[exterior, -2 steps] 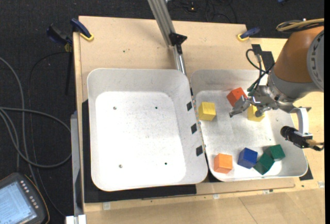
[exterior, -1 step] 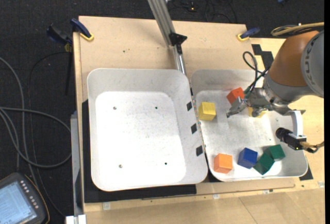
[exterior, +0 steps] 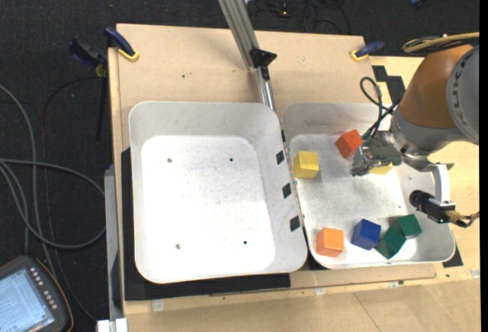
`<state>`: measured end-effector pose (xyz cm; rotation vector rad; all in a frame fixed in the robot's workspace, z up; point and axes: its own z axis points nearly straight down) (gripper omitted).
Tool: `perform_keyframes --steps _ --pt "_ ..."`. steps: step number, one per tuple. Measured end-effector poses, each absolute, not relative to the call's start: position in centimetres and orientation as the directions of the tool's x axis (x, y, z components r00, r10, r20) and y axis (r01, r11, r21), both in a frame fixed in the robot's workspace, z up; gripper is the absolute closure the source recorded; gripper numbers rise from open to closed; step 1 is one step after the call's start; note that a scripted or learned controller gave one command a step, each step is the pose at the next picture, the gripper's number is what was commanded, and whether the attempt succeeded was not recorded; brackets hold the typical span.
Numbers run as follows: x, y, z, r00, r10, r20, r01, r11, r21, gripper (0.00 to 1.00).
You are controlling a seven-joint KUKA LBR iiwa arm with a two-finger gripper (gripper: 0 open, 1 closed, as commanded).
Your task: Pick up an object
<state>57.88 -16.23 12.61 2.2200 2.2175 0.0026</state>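
My gripper (exterior: 364, 162) hangs low over the right bin (exterior: 427, 250), near its back. A red-orange cube (exterior: 348, 143) lies just to its left, close to or touching it. A small yellow piece (exterior: 383, 168) peeks out from under the gripper's right side, mostly hidden. A yellow cube (exterior: 306, 164) sits further left near the bin's left wall. Along the front of the bin lie an orange cube (exterior: 329, 241), a blue cube (exterior: 366, 233) and two green blocks (exterior: 390, 243) (exterior: 409, 225).
The left bin (exterior: 145, 170) stands beside the right one, with black clips on the shared rim. A metal pole (exterior: 232, 6) slants in from the top to the bins' back edge. The arm's orange band (exterior: 427, 90) looms over the right bin's right side.
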Motion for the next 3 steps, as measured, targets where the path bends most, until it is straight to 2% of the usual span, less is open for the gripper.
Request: perform_keyframes --steps 1,2,3 --pt "57.4 -16.4 18.7 -0.001 1.0 -0.002 1.0 0.001 0.006 1.0" --pt "57.5 -16.4 21.7 -0.002 1.0 -0.002 1.0 0.002 0.005 1.0" --pt "58.3 -11.9 22.6 -0.008 1.0 0.0 1.0 0.008 0.004 1.0"
